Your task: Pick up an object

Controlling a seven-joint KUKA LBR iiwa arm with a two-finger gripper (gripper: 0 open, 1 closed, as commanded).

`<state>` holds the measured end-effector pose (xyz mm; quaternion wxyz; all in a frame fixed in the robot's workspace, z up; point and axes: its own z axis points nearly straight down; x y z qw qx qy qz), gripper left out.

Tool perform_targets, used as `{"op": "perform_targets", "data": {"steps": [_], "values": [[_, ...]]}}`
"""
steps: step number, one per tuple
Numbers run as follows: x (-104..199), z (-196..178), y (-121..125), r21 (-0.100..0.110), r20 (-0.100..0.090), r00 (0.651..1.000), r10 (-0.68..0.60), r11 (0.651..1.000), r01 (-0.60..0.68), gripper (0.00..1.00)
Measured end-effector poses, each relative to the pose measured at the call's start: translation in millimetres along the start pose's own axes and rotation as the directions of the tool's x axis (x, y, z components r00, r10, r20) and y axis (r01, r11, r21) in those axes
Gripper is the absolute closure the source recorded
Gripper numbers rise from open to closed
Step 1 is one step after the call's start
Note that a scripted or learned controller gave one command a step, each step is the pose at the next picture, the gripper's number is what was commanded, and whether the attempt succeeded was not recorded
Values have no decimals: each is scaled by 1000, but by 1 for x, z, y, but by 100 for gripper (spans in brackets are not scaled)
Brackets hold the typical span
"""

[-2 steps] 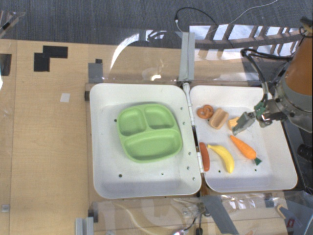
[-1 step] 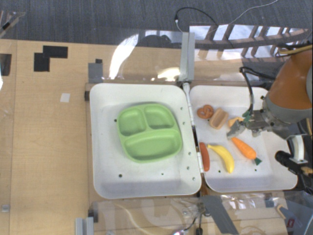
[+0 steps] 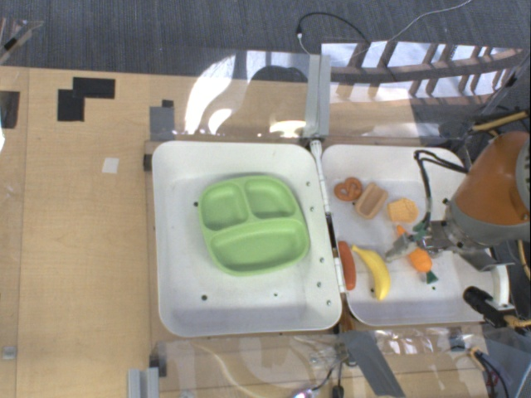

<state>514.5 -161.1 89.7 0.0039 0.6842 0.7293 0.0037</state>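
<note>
Two white bins sit side by side on the bench (image 3: 75,222). The left bin (image 3: 178,305) holds a green divided plate (image 3: 251,224), roughly centred, likely a drop target. The right bin (image 3: 415,309) carries the toy food: a pretzel (image 3: 348,189) at the far left, a tan bread-like piece (image 3: 371,200) just beside it, an orange cracker-like piece (image 3: 403,211) further right, a red sausage (image 3: 348,265) along the left wall, and a banana (image 3: 375,272) just beside it.

The arm (image 3: 498,191) reaches in from the right, and the gripper (image 3: 408,245) is low in the right bin, between the cracker-like piece and a small orange fruit (image 3: 421,260). Whether the gripper is clenched or released I cannot tell; the tips are small and blurred against the clutter.

No item is visibly grasped, so the pick looks not yet done. The candidate is probably the orange fruit or the banana, both near the tip. Items sit close together, so a neighbour could get nudged during a grasp.
</note>
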Motion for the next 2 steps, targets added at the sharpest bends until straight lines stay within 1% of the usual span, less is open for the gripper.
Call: {"op": "perform_targets", "data": {"steps": [1, 2], "values": [[1, -10, 2, -4, -1, 1000, -2, 1000, 2, 100], [90, -111, -20, 10, -1, 1000, -8, 1000, 8, 100]]}}
